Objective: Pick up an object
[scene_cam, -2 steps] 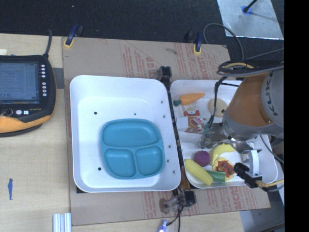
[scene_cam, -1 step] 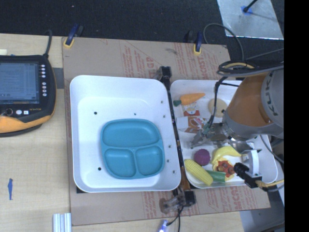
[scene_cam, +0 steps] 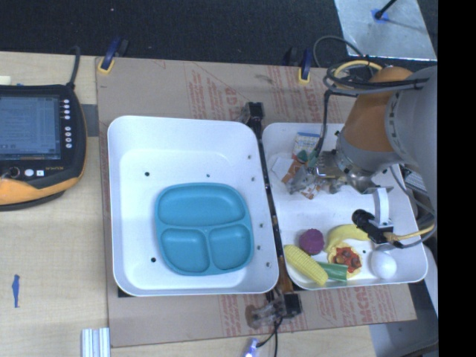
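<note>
My gripper (scene_cam: pixel 301 178) hovering low in right white plastic bin (scene_cam: pixel 413 272), fingers blurring into clutter; grip state: cannot tell. Purple round toy (scene_cam: pixel 312 239), yellow corn cob (scene_cam: pixel 306 264) lying nearer camera.

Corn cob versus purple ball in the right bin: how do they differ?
The corn cob is yellow and long, lying slantwise; the purple ball is dark purple and round. The corn cob lies at the bin's near-left corner; the purple ball sits just beyond it, nearer the gripper. Both rest loose in the right bin, apart from the gripper.
</note>
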Controlling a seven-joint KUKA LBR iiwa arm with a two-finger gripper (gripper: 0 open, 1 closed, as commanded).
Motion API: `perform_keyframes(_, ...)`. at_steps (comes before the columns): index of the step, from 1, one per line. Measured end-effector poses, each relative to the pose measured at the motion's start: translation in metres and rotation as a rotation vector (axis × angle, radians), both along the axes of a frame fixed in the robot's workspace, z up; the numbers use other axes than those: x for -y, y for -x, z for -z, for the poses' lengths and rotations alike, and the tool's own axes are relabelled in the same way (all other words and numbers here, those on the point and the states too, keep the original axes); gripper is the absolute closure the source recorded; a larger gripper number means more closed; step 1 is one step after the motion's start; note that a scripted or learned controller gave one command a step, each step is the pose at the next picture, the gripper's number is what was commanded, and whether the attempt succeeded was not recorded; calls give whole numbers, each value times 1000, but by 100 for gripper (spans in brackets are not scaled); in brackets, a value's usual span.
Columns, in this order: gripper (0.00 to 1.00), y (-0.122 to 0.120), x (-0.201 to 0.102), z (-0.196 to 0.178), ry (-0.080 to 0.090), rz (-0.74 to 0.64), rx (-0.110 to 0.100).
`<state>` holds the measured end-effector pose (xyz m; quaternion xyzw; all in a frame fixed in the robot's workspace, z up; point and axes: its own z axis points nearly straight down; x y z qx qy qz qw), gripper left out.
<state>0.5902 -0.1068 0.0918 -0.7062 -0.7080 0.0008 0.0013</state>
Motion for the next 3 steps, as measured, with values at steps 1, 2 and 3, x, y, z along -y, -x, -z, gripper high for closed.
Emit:
perform_keyframes(1, 0, -49, -12, 1, -4, -5, -35)
perform_keyframes(2, 100, -49, -13, -9, -7, -11, -37)
perform_keyframes(3, 100, -35, -76, -101, -1, -2, 1)
